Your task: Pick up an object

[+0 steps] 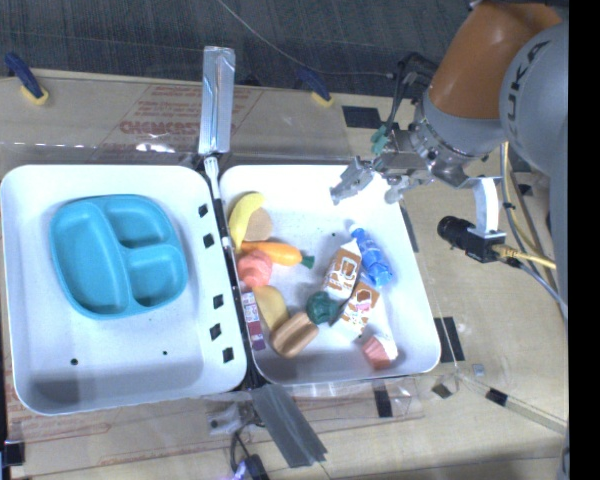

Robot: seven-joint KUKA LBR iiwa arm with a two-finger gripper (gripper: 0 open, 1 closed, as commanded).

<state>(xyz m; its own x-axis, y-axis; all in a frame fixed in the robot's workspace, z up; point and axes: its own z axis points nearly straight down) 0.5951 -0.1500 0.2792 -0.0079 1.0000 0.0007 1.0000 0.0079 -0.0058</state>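
Approach step: tool open and empty above right bin's far rim. Next, needs lowering over blue bottle, then closing on it.

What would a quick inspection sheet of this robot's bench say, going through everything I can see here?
Surface: bench bearing two white bins, left bin and right bin, side by side.
Job's things: right bin holds toy food: banana, carrot, hot dog bun, blue bottle, small cartons.
Clutter: blue divided tray in left bin.
End effector: end effector over the right bin's far edge, fingers apart, holding nothing.
Cables: yellow and black cables at right.
Surroundings: blue clamps on the far edge.
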